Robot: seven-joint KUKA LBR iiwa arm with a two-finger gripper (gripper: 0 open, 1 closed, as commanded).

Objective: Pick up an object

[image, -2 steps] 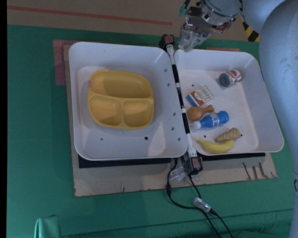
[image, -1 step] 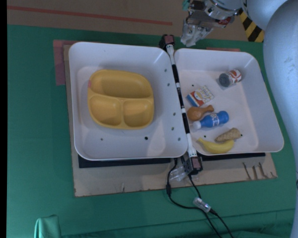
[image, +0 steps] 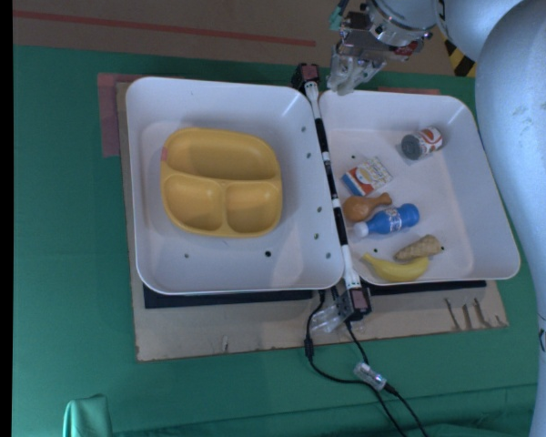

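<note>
Gripper above the right bin's far edge

Your gripper hangs with nothing between its fingers (open or shut, you cannot tell); the toy drumstick lies mid-bin beside the blue bottle.

A yellow divided plate sits in my left bin; black cables trail across the green mat below.
</note>
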